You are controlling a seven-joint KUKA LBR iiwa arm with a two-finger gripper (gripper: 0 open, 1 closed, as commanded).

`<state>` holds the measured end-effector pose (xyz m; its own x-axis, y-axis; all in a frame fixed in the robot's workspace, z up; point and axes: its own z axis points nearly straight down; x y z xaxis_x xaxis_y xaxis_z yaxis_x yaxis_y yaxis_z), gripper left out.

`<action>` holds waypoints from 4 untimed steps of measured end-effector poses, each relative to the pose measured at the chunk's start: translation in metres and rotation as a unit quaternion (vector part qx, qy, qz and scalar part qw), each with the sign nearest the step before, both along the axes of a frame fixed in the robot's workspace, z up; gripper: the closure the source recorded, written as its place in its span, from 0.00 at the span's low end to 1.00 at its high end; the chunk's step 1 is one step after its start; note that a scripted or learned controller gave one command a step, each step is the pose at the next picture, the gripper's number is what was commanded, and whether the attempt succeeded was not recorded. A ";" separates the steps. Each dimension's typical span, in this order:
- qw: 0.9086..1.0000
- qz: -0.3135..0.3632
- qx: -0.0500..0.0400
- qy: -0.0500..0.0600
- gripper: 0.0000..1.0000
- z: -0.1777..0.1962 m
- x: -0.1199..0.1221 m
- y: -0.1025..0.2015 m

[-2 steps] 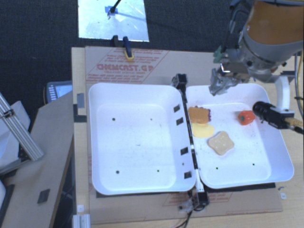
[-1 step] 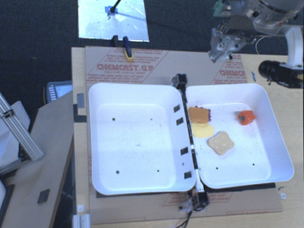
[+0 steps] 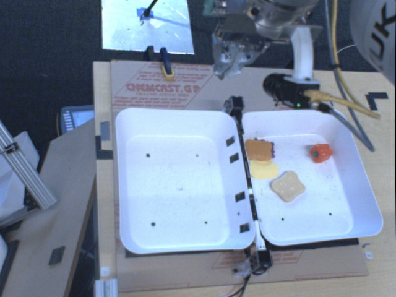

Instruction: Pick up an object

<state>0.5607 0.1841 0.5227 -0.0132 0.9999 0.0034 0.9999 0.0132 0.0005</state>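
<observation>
I see a small orange-red object (image 3: 320,153) by the right bin's (image 3: 365,218) far right edge, a tan piece (image 3: 288,186), a yellow piece (image 3: 265,170) and an orange block (image 3: 259,149) toward its left edge, while the claw (image 3: 230,60) hangs above the counter's (image 3: 105,73) far edge, state unclear.

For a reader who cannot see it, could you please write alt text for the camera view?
The gripper hangs above the bench behind two white bins, not over either. The right bin holds four small things: an orange-brown piece, a yellow piece, a tan piece and a red piece.
</observation>
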 end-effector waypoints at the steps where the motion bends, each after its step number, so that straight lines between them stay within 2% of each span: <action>1: 1.000 -0.002 -0.001 0.002 1.00 -0.042 0.025 0.054; 2: 1.000 -0.003 0.000 -0.003 1.00 0.016 0.036 0.050; 4: 1.000 -0.007 -0.001 -0.002 1.00 0.013 0.104 0.050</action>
<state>0.6650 0.2340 0.5354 0.0005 1.0000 0.0006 1.0000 -0.0005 0.0045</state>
